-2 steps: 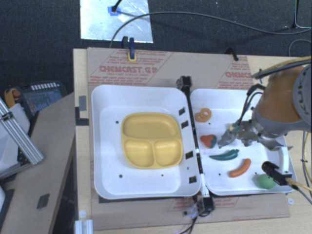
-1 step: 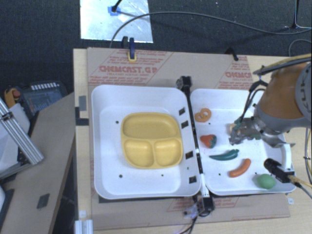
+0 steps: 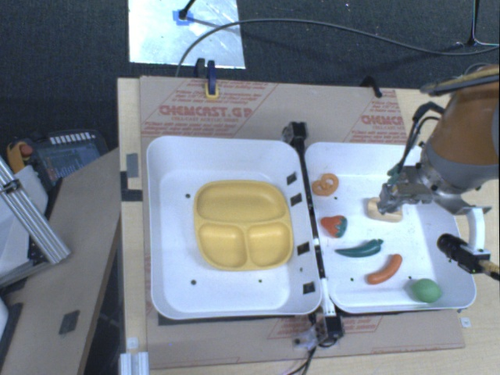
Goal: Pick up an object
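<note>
Gripper (image 3: 388, 201) is set low over a pale cream toy piece (image 3: 385, 212) in the right bin (image 3: 453, 303), near its far side. Jaw state cannot be told. Piece is judged light, stiff, smooth plastic, likely slippery; best taken across its narrow middle.

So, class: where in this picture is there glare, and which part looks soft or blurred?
Camera view: the silver sheet at the top shines brightest, washing out its surface; the white bins are evenly lit with faint shadows; the hand over the beige piece looks slightly smeared.
</note>
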